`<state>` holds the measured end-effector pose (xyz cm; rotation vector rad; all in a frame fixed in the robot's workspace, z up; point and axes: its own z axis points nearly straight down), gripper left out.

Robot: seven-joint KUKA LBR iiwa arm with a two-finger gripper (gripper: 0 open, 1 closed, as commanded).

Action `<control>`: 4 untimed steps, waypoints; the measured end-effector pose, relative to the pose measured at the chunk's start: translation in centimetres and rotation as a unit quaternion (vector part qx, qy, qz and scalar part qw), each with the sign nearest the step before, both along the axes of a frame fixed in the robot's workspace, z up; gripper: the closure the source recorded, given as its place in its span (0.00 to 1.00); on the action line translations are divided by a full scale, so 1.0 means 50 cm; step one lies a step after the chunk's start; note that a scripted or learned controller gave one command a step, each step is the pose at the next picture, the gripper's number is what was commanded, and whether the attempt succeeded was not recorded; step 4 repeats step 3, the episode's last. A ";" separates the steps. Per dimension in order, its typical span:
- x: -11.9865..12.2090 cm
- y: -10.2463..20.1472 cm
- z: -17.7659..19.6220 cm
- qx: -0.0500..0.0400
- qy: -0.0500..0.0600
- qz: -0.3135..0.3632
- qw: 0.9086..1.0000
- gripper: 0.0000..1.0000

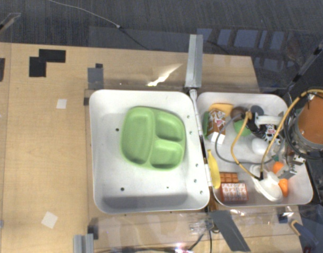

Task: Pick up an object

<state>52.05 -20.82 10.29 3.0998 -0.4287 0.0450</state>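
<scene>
**Arm over right bin, grasp unconfirmed**

Nearest the table's front edge, the right bin [309,196] holds a box of red blocks [235,190], a yellow banana-like piece [213,174] against its left wall and a white spoon-shaped item [269,188]. The gripper [280,170] sits low here, apparently positioned for a pick; cables mask it, so its state cannot be told. Farther back lies a printed packet [216,121]. The left bin [106,141] carries a green divided tray [153,137]. Small objects under the arm are indistinct.
</scene>
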 end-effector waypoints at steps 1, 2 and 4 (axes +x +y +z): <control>0.007 0.009 0.026 0.003 -0.004 0.001 1.000 1.00; 0.032 0.016 0.247 0.006 0.009 0.039 0.999 1.00; 0.141 0.008 0.367 0.007 0.010 0.034 0.999 1.00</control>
